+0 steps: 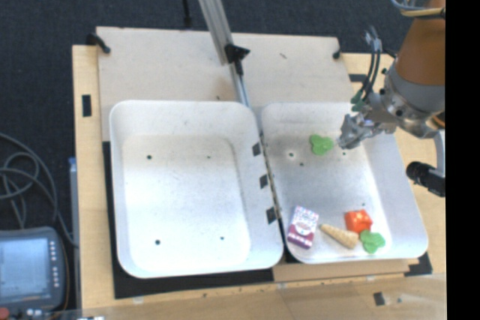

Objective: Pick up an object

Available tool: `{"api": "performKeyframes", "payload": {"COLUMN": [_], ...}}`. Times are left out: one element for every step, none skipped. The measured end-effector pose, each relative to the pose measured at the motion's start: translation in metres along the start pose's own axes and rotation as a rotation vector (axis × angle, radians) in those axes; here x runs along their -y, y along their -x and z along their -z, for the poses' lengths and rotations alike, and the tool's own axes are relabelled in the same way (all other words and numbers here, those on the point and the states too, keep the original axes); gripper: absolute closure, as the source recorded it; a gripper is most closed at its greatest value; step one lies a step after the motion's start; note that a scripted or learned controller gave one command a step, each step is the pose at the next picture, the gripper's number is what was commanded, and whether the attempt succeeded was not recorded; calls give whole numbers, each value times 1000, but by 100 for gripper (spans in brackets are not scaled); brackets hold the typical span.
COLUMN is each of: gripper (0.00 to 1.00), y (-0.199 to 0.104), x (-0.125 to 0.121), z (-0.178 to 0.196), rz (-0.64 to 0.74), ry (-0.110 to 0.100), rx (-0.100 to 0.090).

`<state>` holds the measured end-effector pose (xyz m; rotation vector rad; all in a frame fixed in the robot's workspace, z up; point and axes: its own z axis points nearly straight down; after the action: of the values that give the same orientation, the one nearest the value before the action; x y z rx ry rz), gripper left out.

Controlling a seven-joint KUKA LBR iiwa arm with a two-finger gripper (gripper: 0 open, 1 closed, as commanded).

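Observation:
In the right bin (390,183) lie a small green object (321,145) near the back, a purple and white carton (302,226), a tan cone-shaped piece (340,235), a red object (358,220) and a green object (372,240) near the front edge. My gripper (349,134) hangs low over the back of the right bin, just right of the small green object at the back. Nothing shows between its tips.
The left bin (124,161) sits beside the right one, a dark divider with clips between them. A slanted metal pole (212,4) rises behind the bins. A screen device (26,270) and cables lie at the far left.

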<state>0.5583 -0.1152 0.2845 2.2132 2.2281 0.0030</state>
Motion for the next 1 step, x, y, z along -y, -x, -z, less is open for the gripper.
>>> {"api": "performKeyframes", "payload": {"gripper": [100], "y": [-57], "x": [-6], "z": [-4], "rz": [0], "ry": [-1], "rx": [0]}}
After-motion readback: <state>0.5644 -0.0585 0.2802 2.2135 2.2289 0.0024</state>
